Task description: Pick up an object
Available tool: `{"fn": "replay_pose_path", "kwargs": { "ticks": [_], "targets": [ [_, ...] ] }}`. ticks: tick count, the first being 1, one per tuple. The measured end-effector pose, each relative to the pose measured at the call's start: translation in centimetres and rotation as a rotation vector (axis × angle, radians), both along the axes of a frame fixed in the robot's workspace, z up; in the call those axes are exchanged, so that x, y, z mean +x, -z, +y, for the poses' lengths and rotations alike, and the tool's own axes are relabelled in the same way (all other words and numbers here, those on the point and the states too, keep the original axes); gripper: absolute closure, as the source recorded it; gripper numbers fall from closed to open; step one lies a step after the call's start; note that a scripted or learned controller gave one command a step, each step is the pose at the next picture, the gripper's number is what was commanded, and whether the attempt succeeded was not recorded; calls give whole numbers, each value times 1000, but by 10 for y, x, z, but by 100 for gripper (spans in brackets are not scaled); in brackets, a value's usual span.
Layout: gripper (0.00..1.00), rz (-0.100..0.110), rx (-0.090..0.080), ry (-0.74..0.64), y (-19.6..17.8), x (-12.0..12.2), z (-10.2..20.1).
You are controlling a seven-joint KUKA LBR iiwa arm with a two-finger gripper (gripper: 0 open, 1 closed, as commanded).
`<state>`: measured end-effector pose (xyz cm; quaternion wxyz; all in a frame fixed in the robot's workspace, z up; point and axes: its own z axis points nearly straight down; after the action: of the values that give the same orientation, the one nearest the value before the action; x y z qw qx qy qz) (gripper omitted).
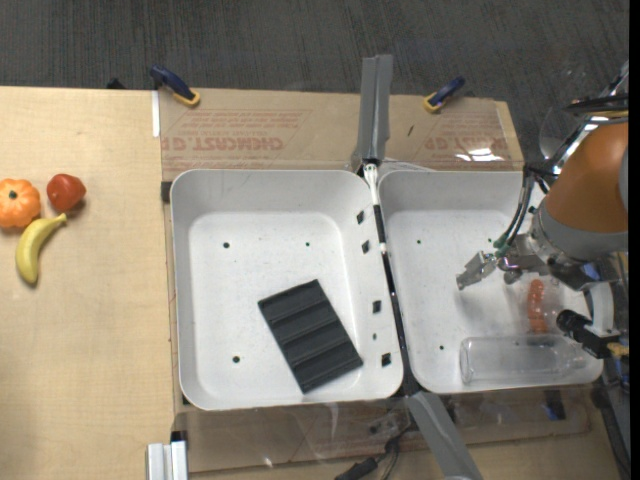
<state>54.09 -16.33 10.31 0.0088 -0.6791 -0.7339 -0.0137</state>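
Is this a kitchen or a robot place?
Probably a robot lab, not a kitchen. A robot arm reaches over two white bins on a bench. Clamps hold down cardboard, and the fruit looks like practice items.

dark carpet floor, wooden bench — cardboard

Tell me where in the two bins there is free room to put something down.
Left bin: free along the back wall and the left wall, around the dark ridged block. Right bin: free at the back and by the divider. It is crowded at its front right, with the claw, an orange piece and a clear bottle.
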Motion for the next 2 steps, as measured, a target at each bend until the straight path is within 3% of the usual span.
{"fn": "replay_pose_path", "kwargs": {
  "ticks": [1,2],
  "targets": [
    [0,7,-33,144,-77,-12,-45],
    [0,8,-27,214,11,-12,-41]
  ]
}}
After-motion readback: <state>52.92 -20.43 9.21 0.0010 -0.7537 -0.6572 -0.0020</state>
